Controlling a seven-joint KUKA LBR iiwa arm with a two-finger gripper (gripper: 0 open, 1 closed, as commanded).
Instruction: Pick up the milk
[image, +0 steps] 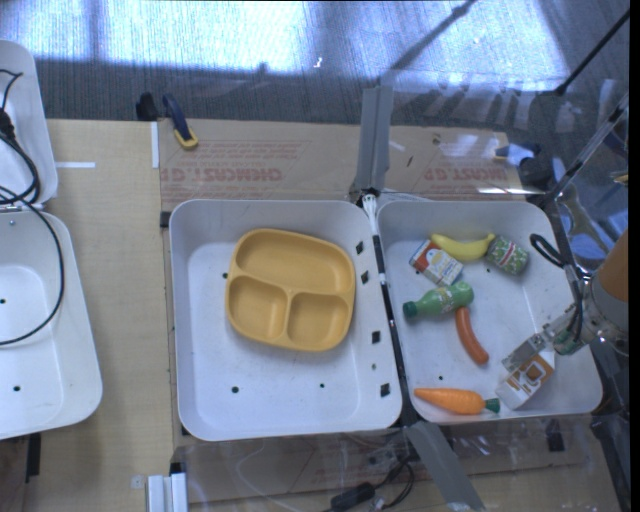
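The milk (526, 371) is a small white carton with brown print. It lies tilted in the near right corner of the right bin (500, 215), its top pointing up and to the right. My gripper (563, 336) comes in from the right edge and sits just at the carton's upper end, close to or touching it. Whether it has hold of the carton is unclear from this angle. The grey arm (612, 290) rises behind it at the frame's right side.
The right bin also holds a banana (461, 245), a small orange-and-white box (437, 264), a green can (507, 256), a green bottle (438, 301), a sausage (471, 336) and a carrot (453, 401). A yellow divided plate (290, 289) lies in the left bin (200, 390).
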